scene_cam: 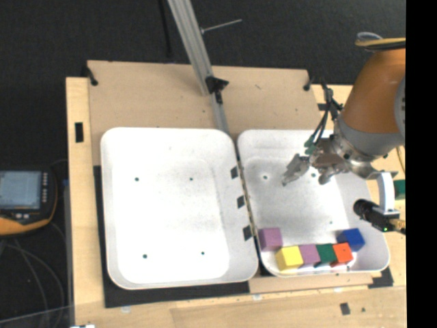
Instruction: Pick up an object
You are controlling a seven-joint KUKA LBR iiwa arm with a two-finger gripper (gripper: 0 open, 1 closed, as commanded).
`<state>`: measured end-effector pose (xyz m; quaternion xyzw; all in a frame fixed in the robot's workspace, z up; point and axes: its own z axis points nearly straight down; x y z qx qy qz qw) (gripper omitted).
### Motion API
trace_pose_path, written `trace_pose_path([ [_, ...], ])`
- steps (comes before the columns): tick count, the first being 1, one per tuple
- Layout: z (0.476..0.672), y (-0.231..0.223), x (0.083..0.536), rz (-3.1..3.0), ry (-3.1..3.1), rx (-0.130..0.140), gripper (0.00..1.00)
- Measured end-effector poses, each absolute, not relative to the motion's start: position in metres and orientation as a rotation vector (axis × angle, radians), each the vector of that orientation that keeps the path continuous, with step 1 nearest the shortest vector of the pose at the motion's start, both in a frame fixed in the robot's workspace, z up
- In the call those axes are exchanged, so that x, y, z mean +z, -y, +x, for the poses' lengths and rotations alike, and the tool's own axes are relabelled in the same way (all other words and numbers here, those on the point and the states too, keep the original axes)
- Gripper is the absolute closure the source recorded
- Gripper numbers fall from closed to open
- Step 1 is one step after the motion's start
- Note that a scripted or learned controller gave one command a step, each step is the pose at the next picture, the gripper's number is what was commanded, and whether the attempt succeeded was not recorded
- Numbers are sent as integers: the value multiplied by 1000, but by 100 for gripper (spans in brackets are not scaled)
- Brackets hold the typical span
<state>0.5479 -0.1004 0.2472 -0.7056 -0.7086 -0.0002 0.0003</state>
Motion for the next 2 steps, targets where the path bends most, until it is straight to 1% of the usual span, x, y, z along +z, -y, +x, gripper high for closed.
trace_pose_path([
  [2, 548, 101, 247, -2220, 2223, -1, 0],
])
